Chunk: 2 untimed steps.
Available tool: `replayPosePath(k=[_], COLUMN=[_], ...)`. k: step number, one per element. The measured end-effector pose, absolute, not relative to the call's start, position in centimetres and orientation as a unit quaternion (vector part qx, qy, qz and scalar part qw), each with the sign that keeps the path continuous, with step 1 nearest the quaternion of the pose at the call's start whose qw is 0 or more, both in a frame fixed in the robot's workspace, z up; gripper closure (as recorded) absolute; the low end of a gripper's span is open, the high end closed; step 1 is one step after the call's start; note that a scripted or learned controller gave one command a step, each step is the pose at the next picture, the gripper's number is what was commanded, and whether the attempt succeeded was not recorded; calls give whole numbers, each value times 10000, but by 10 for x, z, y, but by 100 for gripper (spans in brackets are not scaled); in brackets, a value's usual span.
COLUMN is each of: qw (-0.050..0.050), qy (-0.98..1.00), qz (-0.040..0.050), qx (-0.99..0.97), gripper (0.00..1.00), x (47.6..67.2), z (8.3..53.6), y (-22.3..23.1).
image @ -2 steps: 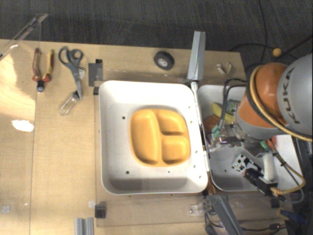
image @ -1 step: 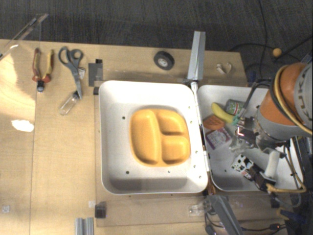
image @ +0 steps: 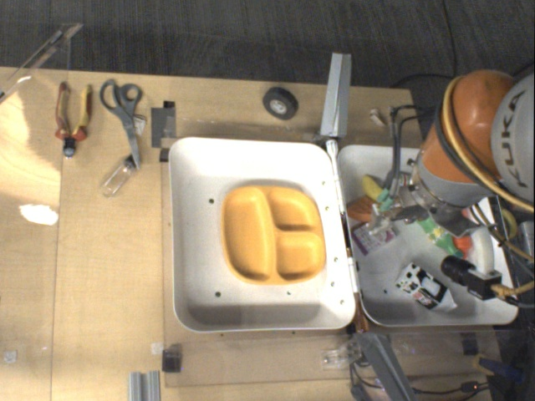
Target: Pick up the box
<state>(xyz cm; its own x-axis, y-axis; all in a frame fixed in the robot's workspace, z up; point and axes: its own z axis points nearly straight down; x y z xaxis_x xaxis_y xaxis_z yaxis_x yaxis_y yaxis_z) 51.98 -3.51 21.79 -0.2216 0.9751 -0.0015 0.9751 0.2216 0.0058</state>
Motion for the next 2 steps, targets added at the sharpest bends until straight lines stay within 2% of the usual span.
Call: replayPosePath(k=[1,2], qw=[22,15], qy=[9064,7303], qz=[14,13], qx=[4224,6831], gripper=[100,100], x=[517,531], z=[185,185], y=[-18,6])
